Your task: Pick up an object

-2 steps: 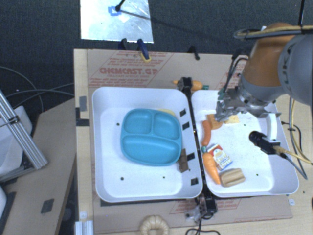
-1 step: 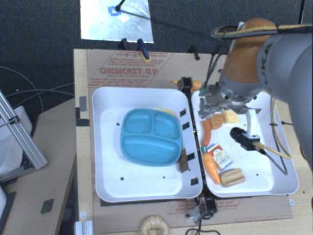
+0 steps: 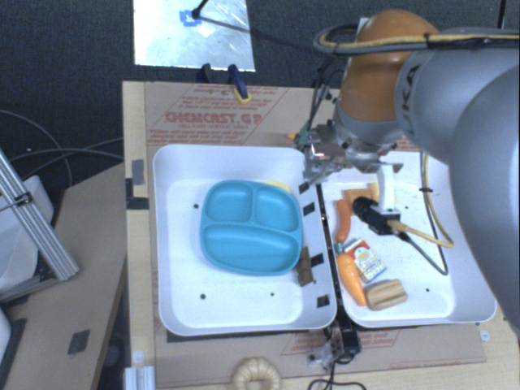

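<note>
I see the end effector (image 3: 315,162) hanging low over the back edge of the two bins, right above the wall where they meet. I cannot tell if it is open or closed, because the big grey arm hides too much of it, and I see nothing held in it. The left bin (image 3: 187,299) has a blue plate (image 3: 248,227) lying flat in its middle, and a small brown thing (image 3: 305,268) rests against its right wall. The right bin (image 3: 443,287) has the small toys, all bunched along its left wall, I think because they slid or were dropped there. An orange pepper (image 3: 343,218) lies closest, just in front of the end effector and a little to its right side in the view. A carrot (image 3: 351,276), a little box (image 3: 370,260) and a brown roll (image 3: 386,293) lie farther on, toward the front left corner, touching or nearly so. I would go for the pepper, since it lies apart from the others.
</note>
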### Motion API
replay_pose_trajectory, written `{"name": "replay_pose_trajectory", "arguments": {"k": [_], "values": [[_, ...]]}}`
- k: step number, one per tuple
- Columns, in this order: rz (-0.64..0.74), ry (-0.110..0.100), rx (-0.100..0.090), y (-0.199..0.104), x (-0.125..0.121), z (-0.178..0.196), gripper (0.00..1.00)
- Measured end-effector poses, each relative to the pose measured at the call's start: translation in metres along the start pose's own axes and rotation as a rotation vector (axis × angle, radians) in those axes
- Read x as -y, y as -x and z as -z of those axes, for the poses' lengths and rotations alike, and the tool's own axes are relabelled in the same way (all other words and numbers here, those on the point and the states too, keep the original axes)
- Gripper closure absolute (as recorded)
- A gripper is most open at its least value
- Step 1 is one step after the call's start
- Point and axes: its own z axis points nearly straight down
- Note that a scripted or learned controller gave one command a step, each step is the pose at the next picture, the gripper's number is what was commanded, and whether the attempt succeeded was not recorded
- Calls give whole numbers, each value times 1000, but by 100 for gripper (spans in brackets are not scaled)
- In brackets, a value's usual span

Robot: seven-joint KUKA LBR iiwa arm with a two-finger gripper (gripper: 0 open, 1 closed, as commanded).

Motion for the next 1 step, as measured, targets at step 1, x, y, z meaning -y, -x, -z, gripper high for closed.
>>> {"name": "replay_pose_trajectory", "arguments": {"k": [1], "values": [[-3,-1,2,-12,-17,5,100]]}}
